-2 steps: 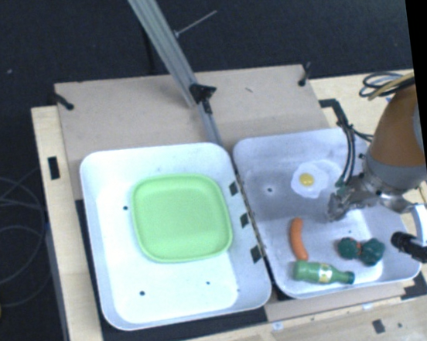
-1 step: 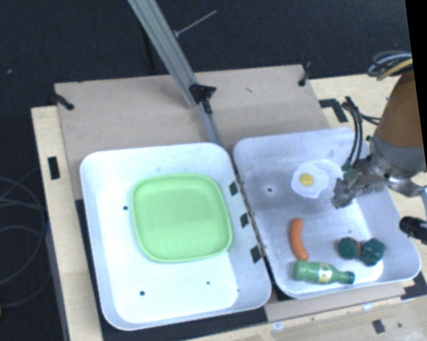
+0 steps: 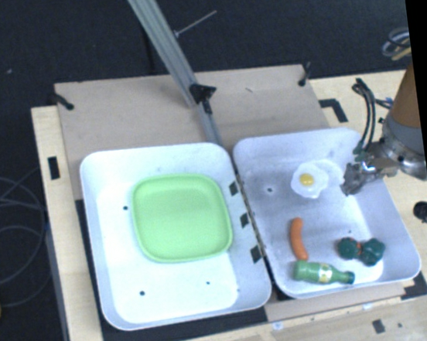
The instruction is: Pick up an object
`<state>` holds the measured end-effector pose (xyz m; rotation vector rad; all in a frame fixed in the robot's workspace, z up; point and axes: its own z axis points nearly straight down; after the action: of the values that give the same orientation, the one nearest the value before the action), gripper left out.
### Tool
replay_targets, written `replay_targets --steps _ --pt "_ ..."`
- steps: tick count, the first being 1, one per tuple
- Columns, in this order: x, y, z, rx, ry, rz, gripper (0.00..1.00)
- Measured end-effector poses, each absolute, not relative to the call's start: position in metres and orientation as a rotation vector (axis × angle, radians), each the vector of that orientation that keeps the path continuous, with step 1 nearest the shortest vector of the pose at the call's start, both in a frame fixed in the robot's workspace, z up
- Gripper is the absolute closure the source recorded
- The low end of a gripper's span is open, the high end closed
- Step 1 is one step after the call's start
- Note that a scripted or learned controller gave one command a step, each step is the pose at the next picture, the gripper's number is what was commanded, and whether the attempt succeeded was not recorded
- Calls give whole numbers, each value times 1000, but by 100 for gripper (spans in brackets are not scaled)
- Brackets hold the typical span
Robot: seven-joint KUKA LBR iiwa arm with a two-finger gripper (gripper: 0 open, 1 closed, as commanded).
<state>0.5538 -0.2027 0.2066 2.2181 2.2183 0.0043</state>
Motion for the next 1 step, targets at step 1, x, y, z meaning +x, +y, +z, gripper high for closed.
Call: replay_targets --steps 1 --pt "563 -149 201 2218 2225 2 100"
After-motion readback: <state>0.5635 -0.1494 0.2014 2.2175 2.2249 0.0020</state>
